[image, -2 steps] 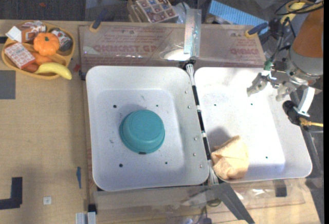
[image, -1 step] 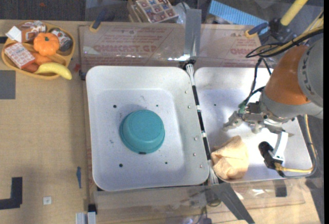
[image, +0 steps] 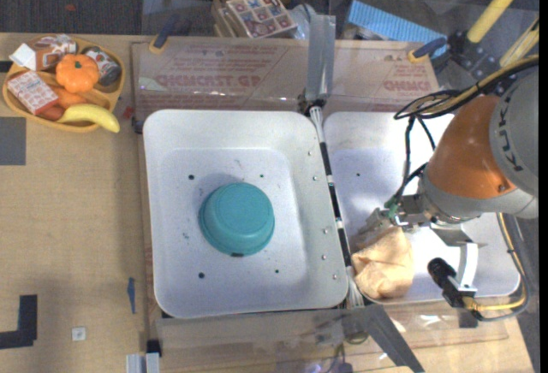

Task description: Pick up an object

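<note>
bowl (image: 237, 218) in left bin (image: 163, 192) | cloth (image: 383, 267) in right bin (image: 360, 157)

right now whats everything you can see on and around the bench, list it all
bowl: one, teal, upside down in the left bin
left bin: one, white, left half of the bench
right bin: one, white, beside the left bin
cloth-like lump: one, tan, near front corner of the right bin
tray: one, yellow, far left of the bench, holding a banana, an orange pumpkin-like toy and small packets
cardboard: brown sheets behind both bins
arm: one, grey with an orange band, over the right bin
gripper: one, right above the tan lump
</note>
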Robot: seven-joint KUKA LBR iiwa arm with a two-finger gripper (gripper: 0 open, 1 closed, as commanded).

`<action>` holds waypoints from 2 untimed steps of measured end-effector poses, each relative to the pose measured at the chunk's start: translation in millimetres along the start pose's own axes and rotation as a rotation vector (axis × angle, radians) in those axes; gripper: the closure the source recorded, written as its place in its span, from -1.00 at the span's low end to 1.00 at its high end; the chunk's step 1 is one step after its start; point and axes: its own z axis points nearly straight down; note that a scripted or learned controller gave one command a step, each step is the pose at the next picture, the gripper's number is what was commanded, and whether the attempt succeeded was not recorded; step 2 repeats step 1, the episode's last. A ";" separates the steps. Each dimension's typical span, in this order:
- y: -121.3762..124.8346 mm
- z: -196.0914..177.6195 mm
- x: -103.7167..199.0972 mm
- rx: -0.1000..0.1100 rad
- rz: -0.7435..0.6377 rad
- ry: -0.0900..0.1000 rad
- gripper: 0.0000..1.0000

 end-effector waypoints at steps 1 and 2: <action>0.9 -7.7 -2.0 -0.001 0.003 0.000 1.00; 0.9 -7.7 -2.0 -0.001 0.003 0.000 1.00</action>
